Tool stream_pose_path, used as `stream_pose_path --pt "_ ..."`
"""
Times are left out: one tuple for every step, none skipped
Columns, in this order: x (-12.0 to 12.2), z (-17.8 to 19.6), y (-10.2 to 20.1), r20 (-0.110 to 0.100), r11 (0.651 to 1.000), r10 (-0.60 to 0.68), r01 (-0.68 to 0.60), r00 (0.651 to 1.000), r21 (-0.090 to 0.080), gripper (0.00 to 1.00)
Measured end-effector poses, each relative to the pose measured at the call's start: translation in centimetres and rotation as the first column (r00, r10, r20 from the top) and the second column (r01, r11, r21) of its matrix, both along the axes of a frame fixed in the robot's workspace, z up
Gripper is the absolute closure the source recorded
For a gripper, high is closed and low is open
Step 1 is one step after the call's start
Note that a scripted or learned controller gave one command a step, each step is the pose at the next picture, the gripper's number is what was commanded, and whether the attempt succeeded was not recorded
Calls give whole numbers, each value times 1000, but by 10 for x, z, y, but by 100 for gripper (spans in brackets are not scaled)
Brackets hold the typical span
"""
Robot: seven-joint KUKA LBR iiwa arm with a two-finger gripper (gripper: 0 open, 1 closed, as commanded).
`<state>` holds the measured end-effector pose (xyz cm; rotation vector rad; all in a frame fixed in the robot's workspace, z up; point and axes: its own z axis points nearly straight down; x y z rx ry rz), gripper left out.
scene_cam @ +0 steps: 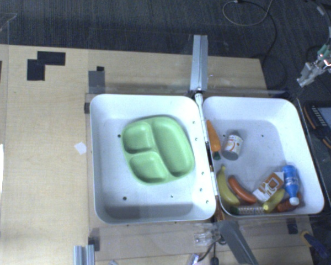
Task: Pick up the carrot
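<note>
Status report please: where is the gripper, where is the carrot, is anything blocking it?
Gripper up at far right, outside the bins, fingers unclear. Carrot lying at left wall of right bin, untouched. Can close beside it, banana nearer front.

You are looking at a robotics lab: a pale wooden table (38, 148) carries two white bins (99, 148) split by a metal rail (199, 65), black marker shapes (44, 65) sit left of that rail, and loose cables (254, 10) trail over dark carpet beyond it.
</note>
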<state>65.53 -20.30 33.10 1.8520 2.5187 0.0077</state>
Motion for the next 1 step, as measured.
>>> stream_pose_path --pt "15 -68 7 -8 999 45 -45 999 3 100"
